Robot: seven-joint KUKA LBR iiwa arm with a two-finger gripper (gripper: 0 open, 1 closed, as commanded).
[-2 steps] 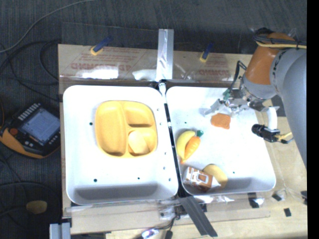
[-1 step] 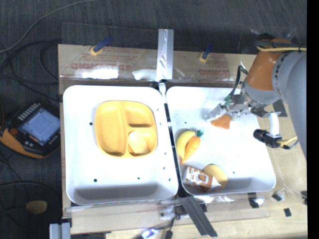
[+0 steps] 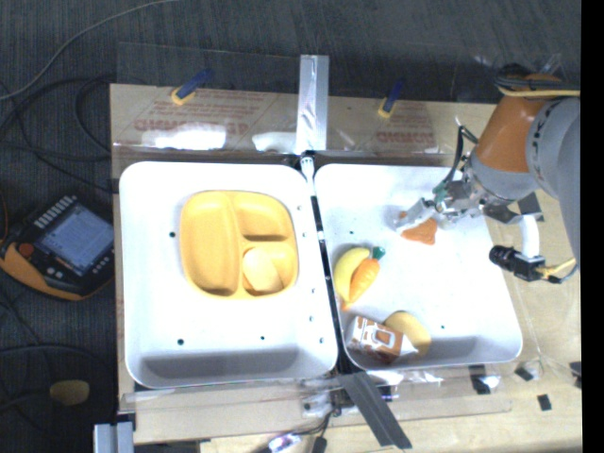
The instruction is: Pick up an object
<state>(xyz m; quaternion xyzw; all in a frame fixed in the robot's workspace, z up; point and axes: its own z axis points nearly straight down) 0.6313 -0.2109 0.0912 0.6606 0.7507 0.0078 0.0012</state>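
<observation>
Far left, on the floor: pendant (image 3: pixel 58 245) with dark screen, cables around it. Left bin (image 3: pixel 151 328): yellow divided tray (image 3: pixel 236 242), upright, near centre, with a pale round item (image 3: pixel 261 272) in its lower right compartment. Right bin (image 3: pixel 481 319): banana (image 3: pixel 347 264) close to the left wall, carrot (image 3: pixel 364 274) lying across it, touching. Below these, against the front wall, brown carton (image 3: pixel 375 339) with a pale yellow fruit (image 3: pixel 411 327) just beside it. Further right, upper half: orange wedge (image 3: pixel 421 233) flat on the floor. Gripper (image 3: pixel 408 217) low at the wedge's upper left edge, just beside it; nothing seen between the fingers, gap cannot be judged. Arm (image 3: pixel 514 149) entering from the right.
</observation>
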